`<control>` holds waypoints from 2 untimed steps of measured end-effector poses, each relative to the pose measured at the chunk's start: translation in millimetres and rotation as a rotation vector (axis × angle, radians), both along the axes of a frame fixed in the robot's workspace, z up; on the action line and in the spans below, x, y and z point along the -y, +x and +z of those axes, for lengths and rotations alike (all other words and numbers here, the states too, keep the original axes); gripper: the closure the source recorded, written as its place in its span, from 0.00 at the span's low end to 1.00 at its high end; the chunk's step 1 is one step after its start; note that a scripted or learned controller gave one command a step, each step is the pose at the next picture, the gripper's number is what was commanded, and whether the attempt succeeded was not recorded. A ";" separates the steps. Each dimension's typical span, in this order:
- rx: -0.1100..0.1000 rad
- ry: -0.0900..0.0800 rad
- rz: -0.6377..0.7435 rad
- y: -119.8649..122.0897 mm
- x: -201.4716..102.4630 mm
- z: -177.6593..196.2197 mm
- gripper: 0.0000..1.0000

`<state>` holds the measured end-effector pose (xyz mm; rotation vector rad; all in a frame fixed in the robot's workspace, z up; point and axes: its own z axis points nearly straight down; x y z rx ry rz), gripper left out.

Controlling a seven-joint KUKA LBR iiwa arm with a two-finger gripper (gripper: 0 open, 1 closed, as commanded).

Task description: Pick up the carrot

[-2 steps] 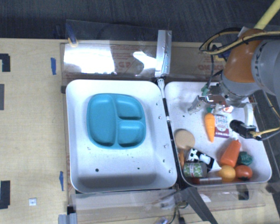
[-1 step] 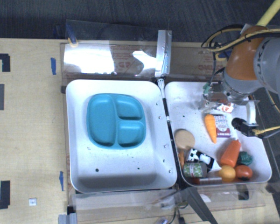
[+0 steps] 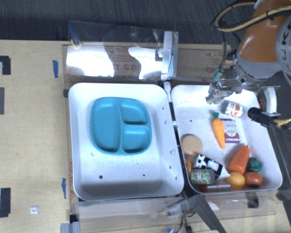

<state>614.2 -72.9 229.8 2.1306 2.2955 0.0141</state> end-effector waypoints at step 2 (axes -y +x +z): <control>0.003 -0.001 -0.145 1.3 50.1 -129.0 0.00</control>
